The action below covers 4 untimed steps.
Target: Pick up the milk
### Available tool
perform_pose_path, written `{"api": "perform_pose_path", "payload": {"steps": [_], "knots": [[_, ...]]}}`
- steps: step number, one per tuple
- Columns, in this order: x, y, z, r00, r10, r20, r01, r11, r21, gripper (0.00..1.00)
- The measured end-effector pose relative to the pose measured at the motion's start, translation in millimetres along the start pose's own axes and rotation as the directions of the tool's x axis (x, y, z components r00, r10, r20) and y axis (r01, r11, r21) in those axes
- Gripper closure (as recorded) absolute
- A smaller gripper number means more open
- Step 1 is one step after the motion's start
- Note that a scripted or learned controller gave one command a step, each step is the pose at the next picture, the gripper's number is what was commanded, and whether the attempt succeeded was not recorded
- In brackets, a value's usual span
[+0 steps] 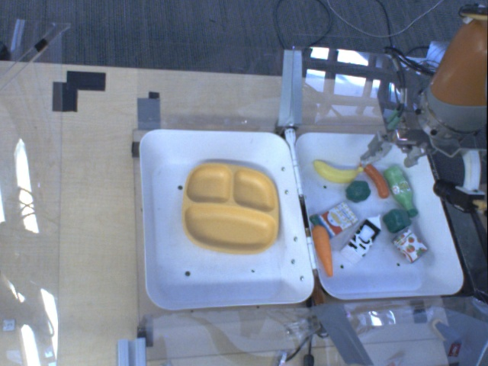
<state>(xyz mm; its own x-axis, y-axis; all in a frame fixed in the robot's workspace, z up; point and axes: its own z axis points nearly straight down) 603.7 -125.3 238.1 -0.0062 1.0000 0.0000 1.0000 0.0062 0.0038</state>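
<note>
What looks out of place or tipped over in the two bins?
Nothing is spilled or damaged. The cartons in the right bin lie tipped on their sides, including the black-and-white milk; the yellow tray sits flat in the left bin.

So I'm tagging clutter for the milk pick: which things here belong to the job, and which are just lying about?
Job:
milk carton, black-and-white cow pattern
gripper, above the right bin's far end

Lying about:
banana
two carrots
green bottle
two dark green vegetables
two small cartons
yellow divided plate
</note>
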Motion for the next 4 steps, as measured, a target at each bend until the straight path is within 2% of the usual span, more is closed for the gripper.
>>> {"api": "perform_pose_path", "payload": {"steps": [1,2,3,4], "knots": [[4.6,-23.9,149.7,0.999,0.041,0.0,-0.041,0.999,-0.007,0.0],[-1.4,-79.6,149.0,0.999,0.047,0.0,-0.047,0.999,-0.008,0.0],[-77.2,-113.2,148.7,0.998,-0.056,0.005,0.056,0.998,-0.009,0.0],[-75.6,-110.1,137.6,0.998,-0.06,0.004,0.06,0.998,-0.016,1.0]]}}
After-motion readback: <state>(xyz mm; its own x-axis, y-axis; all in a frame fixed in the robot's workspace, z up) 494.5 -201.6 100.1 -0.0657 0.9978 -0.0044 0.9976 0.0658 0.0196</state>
